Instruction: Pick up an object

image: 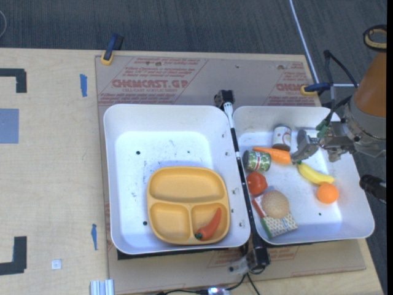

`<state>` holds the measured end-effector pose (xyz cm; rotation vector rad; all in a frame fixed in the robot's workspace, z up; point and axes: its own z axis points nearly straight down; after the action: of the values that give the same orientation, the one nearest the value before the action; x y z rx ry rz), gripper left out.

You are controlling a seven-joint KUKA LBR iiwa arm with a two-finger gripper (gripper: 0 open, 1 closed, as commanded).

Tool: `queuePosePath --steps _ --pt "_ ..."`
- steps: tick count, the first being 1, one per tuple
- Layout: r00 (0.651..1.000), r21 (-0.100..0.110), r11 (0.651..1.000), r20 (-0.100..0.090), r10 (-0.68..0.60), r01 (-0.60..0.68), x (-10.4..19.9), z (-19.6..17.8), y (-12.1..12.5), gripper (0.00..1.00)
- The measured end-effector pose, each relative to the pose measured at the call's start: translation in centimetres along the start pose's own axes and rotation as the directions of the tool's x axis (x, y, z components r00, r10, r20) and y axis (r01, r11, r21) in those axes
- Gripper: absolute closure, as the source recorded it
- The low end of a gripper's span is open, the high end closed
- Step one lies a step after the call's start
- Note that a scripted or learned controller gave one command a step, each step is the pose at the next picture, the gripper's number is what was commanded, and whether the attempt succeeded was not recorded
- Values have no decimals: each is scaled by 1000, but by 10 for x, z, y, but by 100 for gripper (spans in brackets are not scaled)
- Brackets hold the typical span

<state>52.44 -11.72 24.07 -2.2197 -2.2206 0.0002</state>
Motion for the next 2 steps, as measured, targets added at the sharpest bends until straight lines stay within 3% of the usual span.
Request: queuePosePath --steps 1,2 --pt "1000 -1 1000 1 0 0 7 145 91 0" --pt "1000 -6 1000 2 1 -1 7 134 92 100"
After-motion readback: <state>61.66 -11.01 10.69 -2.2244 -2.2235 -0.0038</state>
